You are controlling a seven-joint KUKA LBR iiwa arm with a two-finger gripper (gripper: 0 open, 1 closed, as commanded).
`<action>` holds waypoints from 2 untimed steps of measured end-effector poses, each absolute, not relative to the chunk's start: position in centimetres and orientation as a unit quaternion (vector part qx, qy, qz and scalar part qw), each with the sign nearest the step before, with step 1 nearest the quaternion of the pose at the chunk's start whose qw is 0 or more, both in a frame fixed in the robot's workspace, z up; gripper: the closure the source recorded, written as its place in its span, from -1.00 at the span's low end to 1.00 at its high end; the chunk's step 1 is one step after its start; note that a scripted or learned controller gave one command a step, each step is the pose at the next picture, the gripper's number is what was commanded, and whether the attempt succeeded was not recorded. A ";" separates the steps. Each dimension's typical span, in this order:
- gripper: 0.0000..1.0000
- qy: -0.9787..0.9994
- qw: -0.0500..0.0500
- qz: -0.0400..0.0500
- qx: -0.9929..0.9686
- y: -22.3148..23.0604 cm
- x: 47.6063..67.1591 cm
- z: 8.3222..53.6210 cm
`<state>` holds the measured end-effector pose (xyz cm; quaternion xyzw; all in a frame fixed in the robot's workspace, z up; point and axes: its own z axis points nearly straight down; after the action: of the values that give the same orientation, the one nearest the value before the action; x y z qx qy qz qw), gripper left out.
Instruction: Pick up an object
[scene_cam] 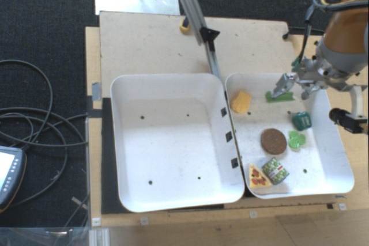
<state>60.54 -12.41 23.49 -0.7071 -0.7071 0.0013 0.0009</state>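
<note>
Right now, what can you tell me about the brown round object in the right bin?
The brown disc is flat and circular, dark brown with a matte, slightly grainy look, like a toy cookie or patty. It lies flat on the floor of the right bin, near the middle. A light green piece sits close at its right, possibly touching its edge; that cannot be told. The yellow wedge and the green carton lie below it, apart. The end effector is well above it, not touching it.

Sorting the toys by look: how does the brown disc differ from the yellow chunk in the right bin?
The brown disc is round and dark; the yellow chunk is blocky and bright. The disc lies mid-bin, the chunk near the left wall. Both rest loose in the right bin.
</note>
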 end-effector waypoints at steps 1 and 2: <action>-1.00 -0.707 0.001 0.001 -0.707 -13.4 60.3 18.3; -1.00 -0.708 0.001 0.001 -0.707 -13.1 60.6 14.1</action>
<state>60.56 -13.06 14.08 -0.7066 -0.7077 0.0006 0.0009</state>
